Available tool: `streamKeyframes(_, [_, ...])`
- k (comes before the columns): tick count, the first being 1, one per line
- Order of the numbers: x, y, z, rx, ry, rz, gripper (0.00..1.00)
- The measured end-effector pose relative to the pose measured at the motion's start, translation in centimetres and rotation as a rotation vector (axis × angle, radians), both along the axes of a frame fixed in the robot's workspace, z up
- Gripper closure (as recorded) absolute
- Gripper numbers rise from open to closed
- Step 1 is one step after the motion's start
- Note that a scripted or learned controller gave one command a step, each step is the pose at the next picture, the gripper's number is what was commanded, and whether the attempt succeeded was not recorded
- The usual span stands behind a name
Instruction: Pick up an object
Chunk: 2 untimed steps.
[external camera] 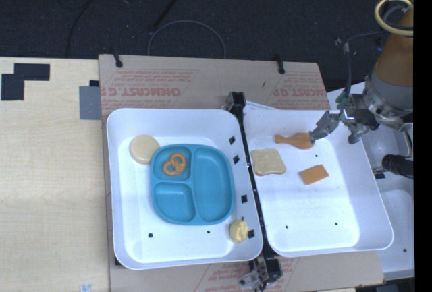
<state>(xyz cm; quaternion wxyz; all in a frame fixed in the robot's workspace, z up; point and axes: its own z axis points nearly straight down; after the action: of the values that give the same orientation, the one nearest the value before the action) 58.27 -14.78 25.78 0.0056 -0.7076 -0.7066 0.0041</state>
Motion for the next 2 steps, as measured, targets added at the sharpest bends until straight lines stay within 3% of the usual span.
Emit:
streamKeyframes(1, [0.2, 0.0, 0.7, -0.002, -0.012, 0.002, 0.0])
streamKeyframes(2, [-0.1, 0.7, -5.6, 0.0, -0.005, 0.002, 0.0])
